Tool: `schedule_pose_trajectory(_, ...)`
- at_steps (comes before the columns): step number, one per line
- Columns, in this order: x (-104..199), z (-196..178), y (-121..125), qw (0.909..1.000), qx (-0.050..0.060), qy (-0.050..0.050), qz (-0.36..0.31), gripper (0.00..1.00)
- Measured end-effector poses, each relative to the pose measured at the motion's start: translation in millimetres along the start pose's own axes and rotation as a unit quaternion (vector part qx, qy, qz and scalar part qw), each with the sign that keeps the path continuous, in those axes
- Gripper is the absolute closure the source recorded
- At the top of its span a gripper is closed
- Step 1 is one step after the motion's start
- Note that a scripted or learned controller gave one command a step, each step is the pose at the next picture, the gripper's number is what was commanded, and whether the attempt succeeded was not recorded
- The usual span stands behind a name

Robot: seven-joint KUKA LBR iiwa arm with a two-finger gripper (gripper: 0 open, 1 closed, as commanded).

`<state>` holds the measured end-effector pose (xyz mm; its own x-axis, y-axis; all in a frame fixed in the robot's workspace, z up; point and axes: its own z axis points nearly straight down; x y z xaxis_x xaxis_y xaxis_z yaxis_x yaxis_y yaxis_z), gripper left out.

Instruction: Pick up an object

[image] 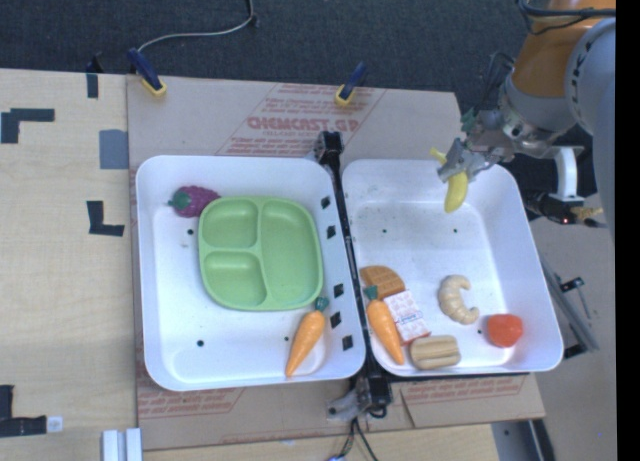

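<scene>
Right now I see my gripper [462, 171] over the right bin's [530, 249] far edge, its fingers clamped on a banana [456, 192] that hangs above that bin, well apart from the croissant [458, 299].

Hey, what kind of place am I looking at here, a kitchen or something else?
Probably a robot lab test bench, not a kitchen. Two white bins sit on clamped cardboard, holding toy food like a carrot and croissant, with a grey and orange robot arm reaching in.
</scene>
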<state>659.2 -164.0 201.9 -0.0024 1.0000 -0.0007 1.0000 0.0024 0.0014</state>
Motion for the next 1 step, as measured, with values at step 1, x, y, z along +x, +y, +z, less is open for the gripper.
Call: schedule_pose_trajectory(1, 111.2, -16.2, 9.5, 1.0, 0.001, 0.001, 0.0, 1.0)
